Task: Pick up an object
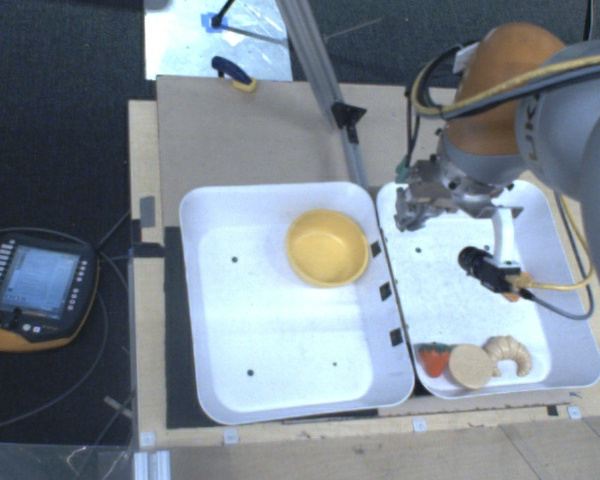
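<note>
Gripper [412, 211] hangs over the far left corner of the right bin [565, 268]; whether it is clenched or released I cannot tell. Along that bin's near wall lie a red strawberry toy [435, 359], a round tan biscuit [471, 366] and a croissant [510, 353]. A yellow bowl [327, 247] sits left of that bin.

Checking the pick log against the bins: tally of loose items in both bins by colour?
Yellow: 1, the bowl in the left bin
Red-orange: 1, the toy carrot in the right bin
Tan: 2, the round disc and the croissant, same bin
Total: 4
</note>
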Tool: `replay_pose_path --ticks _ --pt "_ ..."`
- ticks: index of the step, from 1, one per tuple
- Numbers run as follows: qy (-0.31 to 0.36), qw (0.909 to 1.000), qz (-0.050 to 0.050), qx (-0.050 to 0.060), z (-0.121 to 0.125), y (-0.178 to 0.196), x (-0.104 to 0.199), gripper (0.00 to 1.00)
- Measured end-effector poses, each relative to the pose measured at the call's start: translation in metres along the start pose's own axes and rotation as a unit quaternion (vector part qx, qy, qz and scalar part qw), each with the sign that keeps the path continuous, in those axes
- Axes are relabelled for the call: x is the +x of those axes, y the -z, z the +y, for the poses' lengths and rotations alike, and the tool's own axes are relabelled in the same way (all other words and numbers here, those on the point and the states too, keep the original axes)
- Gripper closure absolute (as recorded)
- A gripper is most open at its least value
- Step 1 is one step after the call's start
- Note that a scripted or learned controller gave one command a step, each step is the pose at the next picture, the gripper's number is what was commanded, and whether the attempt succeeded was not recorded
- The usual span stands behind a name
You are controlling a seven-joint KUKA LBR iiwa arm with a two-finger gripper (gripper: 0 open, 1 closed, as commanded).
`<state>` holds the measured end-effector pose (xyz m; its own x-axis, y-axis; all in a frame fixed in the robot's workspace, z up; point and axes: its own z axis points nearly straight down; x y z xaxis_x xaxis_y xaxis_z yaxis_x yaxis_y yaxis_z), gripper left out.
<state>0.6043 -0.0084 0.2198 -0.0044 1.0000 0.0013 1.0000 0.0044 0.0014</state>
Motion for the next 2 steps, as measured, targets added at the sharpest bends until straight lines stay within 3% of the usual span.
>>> replay_pose_path --ticks 2 --pt "0.0 1.0 0.0 0.001 0.009 -0.007 0.106 1.0"
